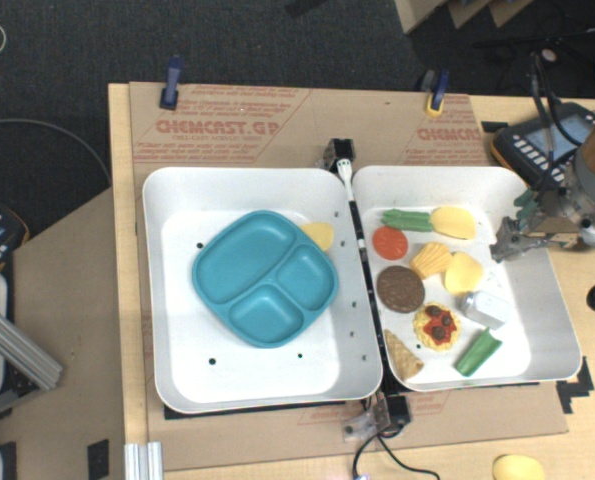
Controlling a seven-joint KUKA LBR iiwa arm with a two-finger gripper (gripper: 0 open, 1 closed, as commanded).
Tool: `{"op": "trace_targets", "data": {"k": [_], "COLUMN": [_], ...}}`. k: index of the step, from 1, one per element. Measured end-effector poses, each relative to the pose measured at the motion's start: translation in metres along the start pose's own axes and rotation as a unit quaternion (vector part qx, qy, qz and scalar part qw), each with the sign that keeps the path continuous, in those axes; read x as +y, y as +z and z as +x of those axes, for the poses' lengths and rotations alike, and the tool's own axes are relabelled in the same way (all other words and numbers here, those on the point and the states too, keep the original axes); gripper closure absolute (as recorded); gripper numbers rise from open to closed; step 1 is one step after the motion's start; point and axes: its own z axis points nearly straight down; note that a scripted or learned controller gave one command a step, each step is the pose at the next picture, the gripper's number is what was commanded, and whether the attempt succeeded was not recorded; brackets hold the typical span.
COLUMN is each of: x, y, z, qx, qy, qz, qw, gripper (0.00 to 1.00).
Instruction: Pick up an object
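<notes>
The right bin [547, 308] holds several toy foods: a green bean pod [405, 219], a yellow potato shape [453, 222], a red tomato [389, 243], a ridged yellow piece [430, 260], a pale yellow lump [464, 273], a brown patty [401, 288], a small pizza [438, 328], a grey-white block [483, 309], a green stick [477, 353] and a tan wedge [403, 356]. My gripper [512, 236] hangs over the bin's right side, just right of the pale yellow lump and above the grey-white block. Nothing is seen held in it.
The left bin [177, 368] carries a blue divided plate [265, 278] with a small yellow piece [318, 235] at its upper right edge. A black clip [340, 154] sits where the bins meet. Cables and a grey device [537, 148] lie behind the right bin.
</notes>
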Motion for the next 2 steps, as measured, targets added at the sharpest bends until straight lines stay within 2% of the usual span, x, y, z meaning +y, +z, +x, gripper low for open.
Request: {"op": "trace_targets", "data": {"k": [1, 2], "x": [-0.019, -0.018], "y": [-0.043, -0.080], "z": [0.068, 0.114], "qx": [0.000, 0.000], "qy": [-0.001, 0.000], "qz": [0.000, 0.000], "qw": [1.0000, 1.0000], "gripper": [1.00, 1.00]}}
